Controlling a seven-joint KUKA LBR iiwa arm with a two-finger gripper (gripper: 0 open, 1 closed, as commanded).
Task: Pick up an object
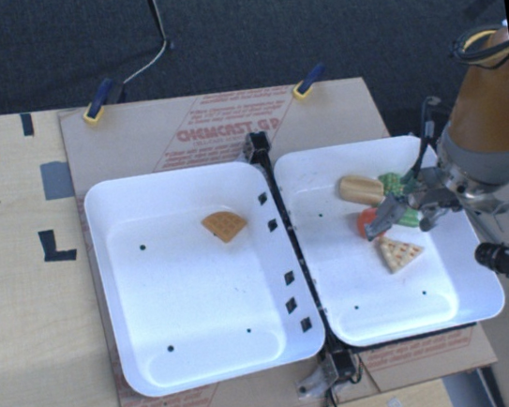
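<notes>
Right bin (459, 305): end effector (396, 213) low among red piece (367, 222), green piece (394, 184), bread roll (360, 189); grip unclear.
Pizza slice (399, 252): just below, open floor toward front rim.
Left bin (116, 294): cracker (225, 225) alone, wide room.

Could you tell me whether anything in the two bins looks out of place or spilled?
Nothing stands out: a waffle piece lies alone in the left bin; the other toy foods cluster beneath the end effector in the right bin.

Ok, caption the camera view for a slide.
Gripper low in right bin among toy foods; cracker in left bin.
</notes>
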